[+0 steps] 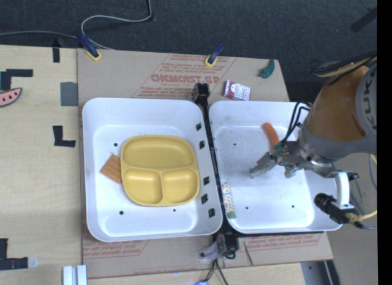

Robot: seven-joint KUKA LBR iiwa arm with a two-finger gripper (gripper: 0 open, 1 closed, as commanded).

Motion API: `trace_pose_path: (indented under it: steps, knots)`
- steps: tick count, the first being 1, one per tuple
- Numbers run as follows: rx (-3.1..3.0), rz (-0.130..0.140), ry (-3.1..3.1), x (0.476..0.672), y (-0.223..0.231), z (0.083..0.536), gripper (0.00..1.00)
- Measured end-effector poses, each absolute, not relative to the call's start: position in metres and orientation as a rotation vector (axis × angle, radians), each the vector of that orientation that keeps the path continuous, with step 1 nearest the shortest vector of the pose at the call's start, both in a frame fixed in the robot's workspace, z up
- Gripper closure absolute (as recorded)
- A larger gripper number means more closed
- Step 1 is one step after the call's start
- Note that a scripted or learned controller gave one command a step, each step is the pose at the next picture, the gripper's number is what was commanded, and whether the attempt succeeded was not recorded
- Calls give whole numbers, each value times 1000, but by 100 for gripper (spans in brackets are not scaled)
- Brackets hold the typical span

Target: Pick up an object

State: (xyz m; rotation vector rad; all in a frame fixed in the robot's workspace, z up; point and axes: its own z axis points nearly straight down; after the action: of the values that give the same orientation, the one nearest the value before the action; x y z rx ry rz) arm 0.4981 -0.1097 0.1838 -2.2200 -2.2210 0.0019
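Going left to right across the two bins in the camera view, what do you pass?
Brown card → yellow divided plate → gripper, hanging in the right bin → orange carrot-like piece.

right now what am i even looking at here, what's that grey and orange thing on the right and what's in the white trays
One camera, fixed above a bench, looks down at a slant. The grey and orange thing is a robot arm reaching in from the right. Its grasping tool hangs over the right bin, and I see nothing held in it. An orange, carrot-like object lies in that bin, just behind the tool. The left bin holds a yellow divided plate with a small brown piece tucked partly under its left edge. The bins sit on cardboard, where a small red packet also lies.
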Motion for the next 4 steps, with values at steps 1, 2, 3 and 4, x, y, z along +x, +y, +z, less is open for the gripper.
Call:
trace_pose_path:
  steps: [1,2,3,4]
  knots:
    - [-2224,-5,-2227,556,-160,87,0]
    - [-2224,-5,-2229,618,-188,87,0]
    - [-2224,-3,-2231,618,-188,97,100]
    - [-2220,-1,-2225,615,-116,230,100]
